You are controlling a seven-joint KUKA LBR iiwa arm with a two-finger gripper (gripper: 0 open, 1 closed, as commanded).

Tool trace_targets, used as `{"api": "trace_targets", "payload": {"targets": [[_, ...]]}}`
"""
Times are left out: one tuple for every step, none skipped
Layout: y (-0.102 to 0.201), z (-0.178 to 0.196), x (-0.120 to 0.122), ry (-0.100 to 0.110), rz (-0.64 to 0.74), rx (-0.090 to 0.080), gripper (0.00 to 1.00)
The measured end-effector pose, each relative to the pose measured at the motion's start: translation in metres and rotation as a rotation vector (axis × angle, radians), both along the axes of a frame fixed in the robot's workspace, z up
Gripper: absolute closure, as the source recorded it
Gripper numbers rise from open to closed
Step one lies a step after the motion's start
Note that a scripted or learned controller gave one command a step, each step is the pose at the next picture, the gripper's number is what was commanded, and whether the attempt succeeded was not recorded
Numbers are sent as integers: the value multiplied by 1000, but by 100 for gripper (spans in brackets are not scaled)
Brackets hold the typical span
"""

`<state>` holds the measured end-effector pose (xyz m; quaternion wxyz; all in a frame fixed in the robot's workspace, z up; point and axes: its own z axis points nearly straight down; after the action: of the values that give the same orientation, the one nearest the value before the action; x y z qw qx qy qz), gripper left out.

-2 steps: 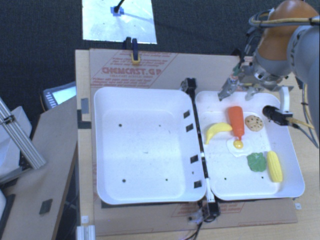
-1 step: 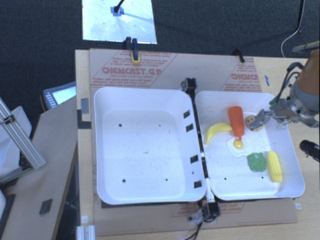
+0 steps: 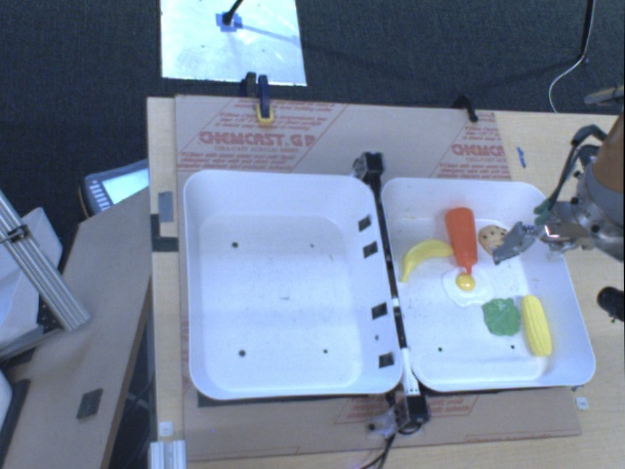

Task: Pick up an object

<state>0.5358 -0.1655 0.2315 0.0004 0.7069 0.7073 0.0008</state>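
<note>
The right bin (image 3: 430,369) holds a yellow banana (image 3: 425,255), an upright-lying orange carrot (image 3: 462,236), a fried egg (image 3: 465,286), a brown cookie (image 3: 490,234), a green leafy piece (image 3: 502,317) and a yellow corn cob (image 3: 536,324). My gripper (image 3: 515,242) reaches in from the right, hanging over the bin's right part just right of the cookie and carrot. Nothing shows between its fingers.
The left bin (image 3: 195,262) stands beside the right one, parted by a black-clipped divider (image 3: 386,281). A cardboard sheet (image 3: 293,130) lies under both. A clamp (image 3: 262,101) sits at the back edge, a tablet (image 3: 115,186) at the left.
</note>
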Motion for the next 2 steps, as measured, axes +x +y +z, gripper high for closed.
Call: {"api": "trace_targets", "payload": {"targets": [[10,-15,6,1,4,-1,0],[25,-11,-22,1,1,-1,0]]}}
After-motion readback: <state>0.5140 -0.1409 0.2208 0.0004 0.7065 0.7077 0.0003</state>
